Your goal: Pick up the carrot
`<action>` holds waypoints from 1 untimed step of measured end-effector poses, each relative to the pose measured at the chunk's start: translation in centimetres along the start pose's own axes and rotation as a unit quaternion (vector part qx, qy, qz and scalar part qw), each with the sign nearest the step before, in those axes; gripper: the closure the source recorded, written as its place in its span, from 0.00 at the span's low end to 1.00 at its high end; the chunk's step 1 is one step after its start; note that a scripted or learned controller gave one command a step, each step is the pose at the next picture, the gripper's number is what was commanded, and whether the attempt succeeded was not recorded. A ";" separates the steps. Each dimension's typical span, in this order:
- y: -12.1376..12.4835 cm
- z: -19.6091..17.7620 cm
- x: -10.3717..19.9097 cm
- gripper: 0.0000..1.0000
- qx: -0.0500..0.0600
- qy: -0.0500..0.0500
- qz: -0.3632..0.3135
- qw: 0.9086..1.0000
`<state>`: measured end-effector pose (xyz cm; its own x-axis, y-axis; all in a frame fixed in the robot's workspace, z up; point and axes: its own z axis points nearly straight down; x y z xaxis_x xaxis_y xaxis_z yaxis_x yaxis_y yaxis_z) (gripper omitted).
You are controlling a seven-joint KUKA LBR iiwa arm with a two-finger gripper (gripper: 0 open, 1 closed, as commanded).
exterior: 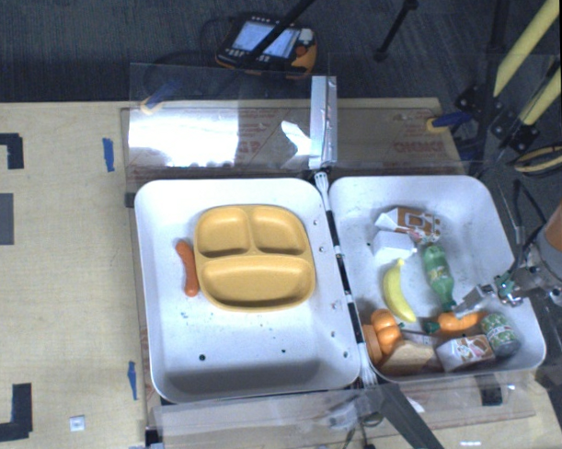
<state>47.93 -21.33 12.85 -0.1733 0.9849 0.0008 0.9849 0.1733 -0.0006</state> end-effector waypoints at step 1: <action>-0.1 -1.6 -1.0 0.00 -0.002 -0.002 -0.060 0.998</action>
<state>48.01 -22.35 14.43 -0.2908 0.9568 -0.0036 0.9568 0.2908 0.0031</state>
